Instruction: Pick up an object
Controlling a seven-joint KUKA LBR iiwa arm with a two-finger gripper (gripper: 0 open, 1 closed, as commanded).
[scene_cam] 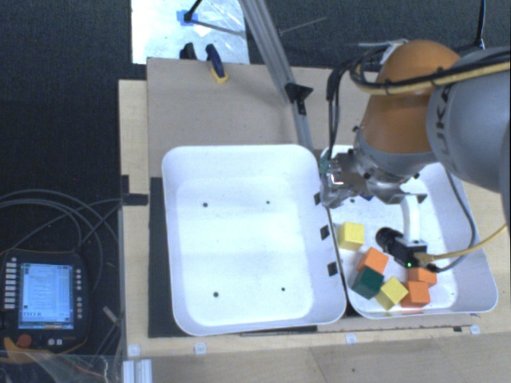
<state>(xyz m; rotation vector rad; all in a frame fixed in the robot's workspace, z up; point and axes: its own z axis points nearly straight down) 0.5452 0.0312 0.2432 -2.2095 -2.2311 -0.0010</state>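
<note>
Several small blocks lie in the near part of the right bin (471,294). They are a yellow block (351,234), an orange block (374,260), a dark green block (368,281), a second yellow block (393,292) and two more orange blocks (417,290). My gripper (335,186) hangs over the right bin's left edge, just beyond the first yellow block, and the wrist hides much of it. I see no block in it. The arm covers the far part of the bin.
The left bin (239,156) stands beside the right one, their rims touching. A slanted metal pole (271,46) rises behind the bins. A teach pendant (44,298) with cables lies off the bench at the left.
</note>
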